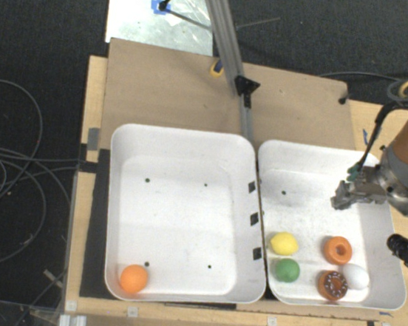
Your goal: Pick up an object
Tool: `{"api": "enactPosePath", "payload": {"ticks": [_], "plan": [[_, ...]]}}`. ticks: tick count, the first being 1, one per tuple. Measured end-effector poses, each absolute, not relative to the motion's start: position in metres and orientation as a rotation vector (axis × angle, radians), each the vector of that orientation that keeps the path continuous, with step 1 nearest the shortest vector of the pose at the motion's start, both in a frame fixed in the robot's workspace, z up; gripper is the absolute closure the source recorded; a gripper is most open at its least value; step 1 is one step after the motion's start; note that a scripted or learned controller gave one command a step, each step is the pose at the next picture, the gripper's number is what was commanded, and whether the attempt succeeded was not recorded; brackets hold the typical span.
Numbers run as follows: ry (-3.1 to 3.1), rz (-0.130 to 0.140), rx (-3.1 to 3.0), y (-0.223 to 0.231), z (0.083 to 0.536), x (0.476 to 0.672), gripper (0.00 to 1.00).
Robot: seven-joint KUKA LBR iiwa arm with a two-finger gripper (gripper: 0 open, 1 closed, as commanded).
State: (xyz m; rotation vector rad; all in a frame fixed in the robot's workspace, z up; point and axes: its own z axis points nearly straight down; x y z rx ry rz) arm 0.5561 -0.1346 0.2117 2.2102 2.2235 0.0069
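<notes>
Camera view: grey two-finger gripper (342, 198) hangs over the right white bin (316, 162), above the orange ring-shaped toy (338, 250); whether anything sits between them I cannot tell. Just beside that ring lie a yellow lemon-like lump (284, 244) and a small white ball (357, 276)

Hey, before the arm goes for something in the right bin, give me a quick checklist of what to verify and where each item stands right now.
1. Objects available in the right white bin: ok. A yellow ball, green ball, orange ring, brown sprinkled doughnut and white egg-shaped piece sit near its front.
2. Hand placed over that bin: ok, at its right side, behind the objects.
3. Hand free of any object: cannot tell.
4. Room around a target: not ok for the doughnut and white piece, which touch; the yellow and green balls are close together too.
5. Orange ball in the left white bin: ok, isolated in the front-left corner.
</notes>
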Motion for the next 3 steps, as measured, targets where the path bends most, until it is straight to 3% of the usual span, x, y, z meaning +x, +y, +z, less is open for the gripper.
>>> {"api": "enactPosePath", "payload": {"ticks": [1,2,3], "plan": [[2.227,0.0,2.214,-0.135,0.202,0.557,1.0],[2.233,0.006,2.208,-0.077,0.215,0.567,1.0],[2.235,0.006,2.208,-0.015,0.225,0.565,1.0]]}}
